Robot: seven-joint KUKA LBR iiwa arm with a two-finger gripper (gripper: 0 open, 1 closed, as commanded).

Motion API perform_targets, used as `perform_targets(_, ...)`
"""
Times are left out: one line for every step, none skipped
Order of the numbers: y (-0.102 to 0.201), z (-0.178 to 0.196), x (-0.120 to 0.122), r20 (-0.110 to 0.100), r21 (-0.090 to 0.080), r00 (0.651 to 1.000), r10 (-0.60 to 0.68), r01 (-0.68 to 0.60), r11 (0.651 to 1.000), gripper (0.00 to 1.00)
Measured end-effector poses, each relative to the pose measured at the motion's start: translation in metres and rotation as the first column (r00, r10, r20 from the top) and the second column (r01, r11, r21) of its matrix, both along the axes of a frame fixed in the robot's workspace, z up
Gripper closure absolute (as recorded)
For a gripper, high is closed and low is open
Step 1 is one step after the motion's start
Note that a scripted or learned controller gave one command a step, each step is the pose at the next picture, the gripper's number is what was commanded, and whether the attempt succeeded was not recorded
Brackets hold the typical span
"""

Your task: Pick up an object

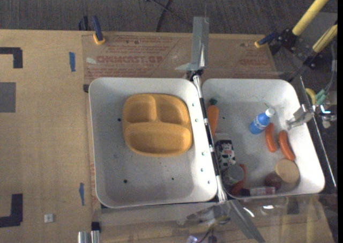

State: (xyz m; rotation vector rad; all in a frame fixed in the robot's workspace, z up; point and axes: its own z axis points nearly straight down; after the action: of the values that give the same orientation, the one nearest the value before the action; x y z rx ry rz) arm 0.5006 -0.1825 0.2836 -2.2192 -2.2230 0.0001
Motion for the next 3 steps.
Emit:
perform_targets(0.043,-0.1,0.046,0.001,0.0,0.995,0.103,-0.103,0.995,0.0)
perform_targets(0.031,-0.192,0.087,0.008,-0.003,0.995,0.101,-0.101,0.995,0.0)
perform_targets(0.031,-0.181,0.088,0.011,-0.005,0.995,0.1,-0.1,0.995,1.0)
